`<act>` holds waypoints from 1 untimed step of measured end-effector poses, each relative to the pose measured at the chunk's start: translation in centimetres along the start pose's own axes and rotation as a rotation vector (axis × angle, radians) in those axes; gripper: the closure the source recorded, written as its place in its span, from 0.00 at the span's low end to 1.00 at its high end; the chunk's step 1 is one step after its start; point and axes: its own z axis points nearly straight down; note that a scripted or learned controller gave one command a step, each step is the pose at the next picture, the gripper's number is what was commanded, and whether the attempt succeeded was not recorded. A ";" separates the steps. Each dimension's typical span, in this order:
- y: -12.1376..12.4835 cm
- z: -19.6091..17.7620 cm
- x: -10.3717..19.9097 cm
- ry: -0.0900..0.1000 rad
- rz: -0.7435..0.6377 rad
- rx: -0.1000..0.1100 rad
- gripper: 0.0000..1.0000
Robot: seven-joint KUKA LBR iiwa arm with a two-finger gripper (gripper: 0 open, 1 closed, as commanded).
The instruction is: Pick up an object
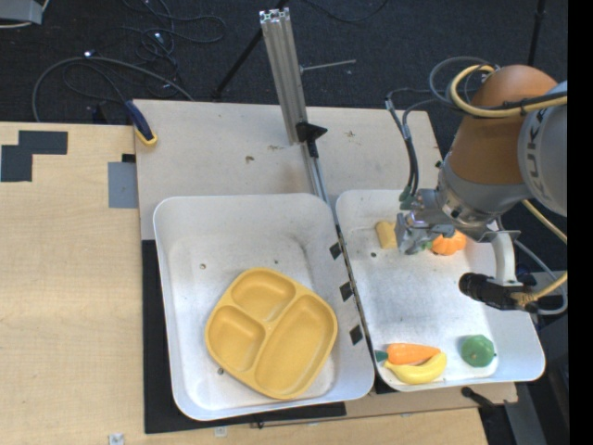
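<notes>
orange object (pixel 451 244) beside tool (pixel 414 239), perhaps touching

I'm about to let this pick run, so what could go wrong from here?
1. The end effector sits low between a pale yellow piece and an orange item; it may nudge either instead of grasping.
2. Both lie near the right bin's far rim, so they could get pushed against it.

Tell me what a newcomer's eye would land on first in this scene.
The big yellow divided plate lying in the left bin stands out first. Next comes the arm's orange band at the right, with the claw low over the far end of the right bin, between a pale yellow piece and an orange object. At that bin's near edge lie a carrot, a banana and a green ball.
</notes>
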 end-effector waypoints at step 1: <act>0.3 -1.1 5.1 -0.001 0.000 -0.003 1.00</act>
